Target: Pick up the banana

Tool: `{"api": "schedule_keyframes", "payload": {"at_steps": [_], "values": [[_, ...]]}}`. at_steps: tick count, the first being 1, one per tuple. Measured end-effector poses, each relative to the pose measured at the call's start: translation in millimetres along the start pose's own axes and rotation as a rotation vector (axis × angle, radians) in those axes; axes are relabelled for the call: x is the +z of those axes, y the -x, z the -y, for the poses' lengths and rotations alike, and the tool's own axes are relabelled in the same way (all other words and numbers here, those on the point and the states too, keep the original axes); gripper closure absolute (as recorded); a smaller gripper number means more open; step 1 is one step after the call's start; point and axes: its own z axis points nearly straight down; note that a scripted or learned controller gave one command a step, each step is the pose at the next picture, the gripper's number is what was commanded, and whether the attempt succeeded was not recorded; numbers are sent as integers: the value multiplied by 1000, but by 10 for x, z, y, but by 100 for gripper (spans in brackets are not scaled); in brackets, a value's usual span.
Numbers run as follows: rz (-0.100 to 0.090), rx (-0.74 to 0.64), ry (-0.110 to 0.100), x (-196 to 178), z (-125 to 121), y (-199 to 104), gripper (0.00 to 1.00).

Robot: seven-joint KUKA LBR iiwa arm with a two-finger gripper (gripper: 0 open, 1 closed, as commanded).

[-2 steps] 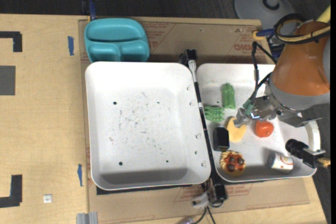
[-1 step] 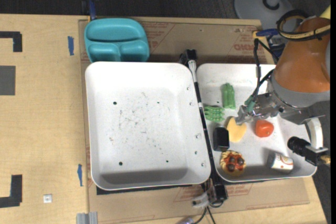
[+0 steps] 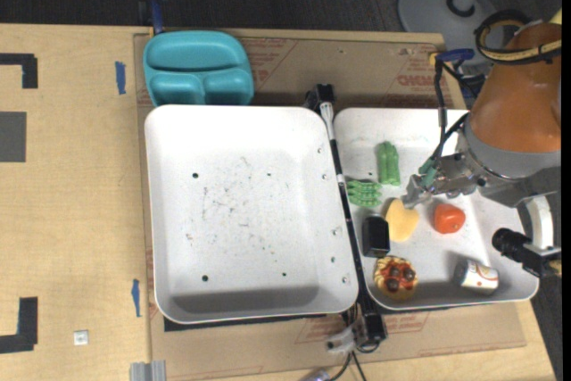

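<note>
Gripper [image 3: 417, 188]: low over the right bin [image 3: 419, 125], reached in from the right; fingertips at the upper edge of the banana [image 3: 402, 220], contact not discernible.
Banana: pale yellow, directly below the gripper.
Red item [image 3: 448, 218]: just right of the banana, below-right of the gripper.
Green ridged piece [image 3: 388, 163]: above-left of the gripper.
Green leafy piece [image 3: 362, 191]: left of it.
Black block [image 3: 376, 236]: below-left.
Pizza-like toy [image 3: 395, 275]: further below.
White can [image 3: 480, 276]: lower right.
Left bin [image 3: 161, 192]: well left.
Teal tray [image 3: 197, 67]: far upper left.
</note>
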Motion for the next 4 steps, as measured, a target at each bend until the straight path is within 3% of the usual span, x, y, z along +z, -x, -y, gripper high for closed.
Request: {"api": "schedule_keyframes", "payload": {"at_steps": [1,4], "values": [[-9,-214,-17,498,97,-544,100],[-5,-213,-7,196,57,-538,100]]}}
